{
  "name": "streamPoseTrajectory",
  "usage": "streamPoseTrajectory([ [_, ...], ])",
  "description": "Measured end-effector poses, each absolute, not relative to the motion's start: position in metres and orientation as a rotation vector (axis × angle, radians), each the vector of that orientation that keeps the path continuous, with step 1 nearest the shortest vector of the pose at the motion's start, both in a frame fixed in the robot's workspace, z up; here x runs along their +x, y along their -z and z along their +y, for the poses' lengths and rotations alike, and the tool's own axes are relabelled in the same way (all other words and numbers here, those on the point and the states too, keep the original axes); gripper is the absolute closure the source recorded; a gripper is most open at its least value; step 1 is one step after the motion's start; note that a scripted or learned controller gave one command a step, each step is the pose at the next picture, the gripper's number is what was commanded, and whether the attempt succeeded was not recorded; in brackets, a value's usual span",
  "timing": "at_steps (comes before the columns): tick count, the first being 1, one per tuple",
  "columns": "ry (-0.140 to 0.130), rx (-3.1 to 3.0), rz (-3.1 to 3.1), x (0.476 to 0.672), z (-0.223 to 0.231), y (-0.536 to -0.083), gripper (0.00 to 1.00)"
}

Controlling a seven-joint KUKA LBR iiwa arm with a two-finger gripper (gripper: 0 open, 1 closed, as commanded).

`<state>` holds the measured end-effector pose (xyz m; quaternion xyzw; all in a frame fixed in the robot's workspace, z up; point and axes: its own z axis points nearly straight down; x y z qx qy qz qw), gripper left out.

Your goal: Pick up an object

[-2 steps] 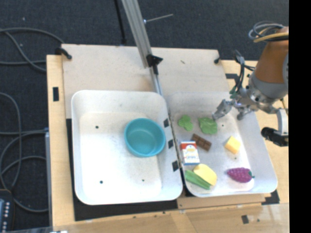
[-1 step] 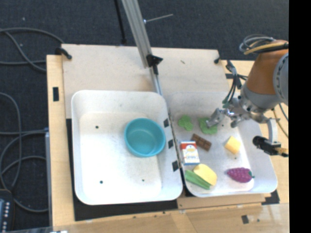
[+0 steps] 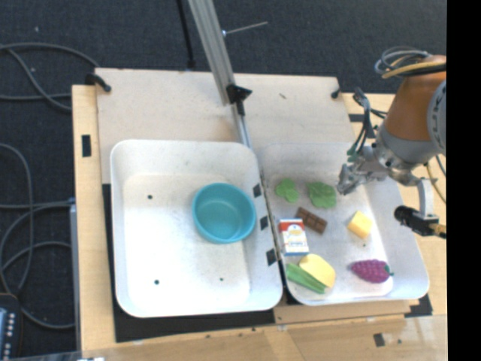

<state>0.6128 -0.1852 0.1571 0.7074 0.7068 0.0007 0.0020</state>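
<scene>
Poised low over the far part of the right bin (image 3: 412,265), the gripper (image 3: 347,180) is seen at the end of the grey arm (image 3: 409,119), whose orange band is visible above the wrist; whether anything is pinched cannot be told, since the tips are small and blurred against the white floor. Nearest to it, just to its left, a green leafy piece (image 3: 322,195) is found lying on the bin floor, close to the tips but not clearly touched. Further left of that piece a second green item (image 3: 286,190) is placed. Nearer the camera than the gripper, a small brown bar (image 3: 311,220) is laid at a slant, and to its right a yellow block (image 3: 361,225) is set almost directly below the gripper. A small red and white carton (image 3: 294,237) is stood beside the brown bar, close to the wall shared by the two bins. Along the near edge of the bin, a yellow piece with a green pod (image 3: 311,274) is seen, and a purple bunch of grapes (image 3: 370,271) is placed to its right. Well to the left of the gripper, in the left bin (image 3: 150,277), a blue bowl (image 3: 223,213) is set upright.
</scene>
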Motion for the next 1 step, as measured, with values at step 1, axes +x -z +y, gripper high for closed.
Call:
streamPoseTrajectory([
  [1, -0.007, 2.214, 2.22, 0.607, -0.1815, -0.2167, 1.0],
])
